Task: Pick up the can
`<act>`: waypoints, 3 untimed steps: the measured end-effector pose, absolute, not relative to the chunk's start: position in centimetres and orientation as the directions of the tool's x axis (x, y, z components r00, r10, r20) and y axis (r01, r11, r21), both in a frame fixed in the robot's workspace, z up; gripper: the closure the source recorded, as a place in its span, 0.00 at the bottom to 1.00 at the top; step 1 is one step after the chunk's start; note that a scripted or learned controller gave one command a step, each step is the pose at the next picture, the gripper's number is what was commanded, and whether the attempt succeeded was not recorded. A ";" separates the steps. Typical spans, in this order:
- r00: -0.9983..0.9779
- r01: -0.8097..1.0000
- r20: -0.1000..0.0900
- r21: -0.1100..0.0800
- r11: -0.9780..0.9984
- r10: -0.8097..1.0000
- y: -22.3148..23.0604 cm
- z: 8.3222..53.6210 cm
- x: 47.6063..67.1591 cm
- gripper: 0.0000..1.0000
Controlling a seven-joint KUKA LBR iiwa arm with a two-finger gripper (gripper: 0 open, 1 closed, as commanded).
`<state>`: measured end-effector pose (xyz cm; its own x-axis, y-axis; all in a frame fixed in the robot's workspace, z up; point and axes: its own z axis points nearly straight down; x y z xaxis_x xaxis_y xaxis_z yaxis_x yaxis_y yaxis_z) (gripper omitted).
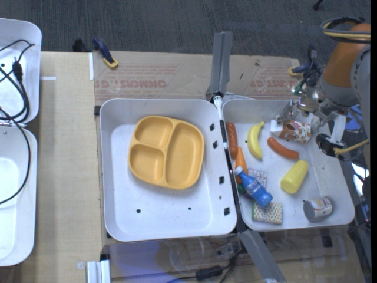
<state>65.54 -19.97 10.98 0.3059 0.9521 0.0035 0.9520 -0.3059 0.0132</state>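
Observation:
The can is small and silver with a pale label. It lies on its side in the near right corner of the right bin. My gripper hangs over the far part of that bin, well behind the can. Directly under it sits a brown and white packet. Whether the packet is touched I cannot tell.
Between gripper and can lie a red sausage and a yellow cylinder. Further left are a banana, a blue bottle, a sponge, a carrot and another sausage. The left bin holds a yellow divided plate.

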 end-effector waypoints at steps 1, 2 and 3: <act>0.304 0.953 0.002 0.018 -0.304 0.953 -20.0 12.2 65.7 1.00; 0.524 0.852 -0.002 -0.002 -0.524 0.852 -15.0 22.9 59.7 1.00; 0.524 0.851 -0.002 -0.002 -0.524 0.851 -15.0 22.9 59.7 0.00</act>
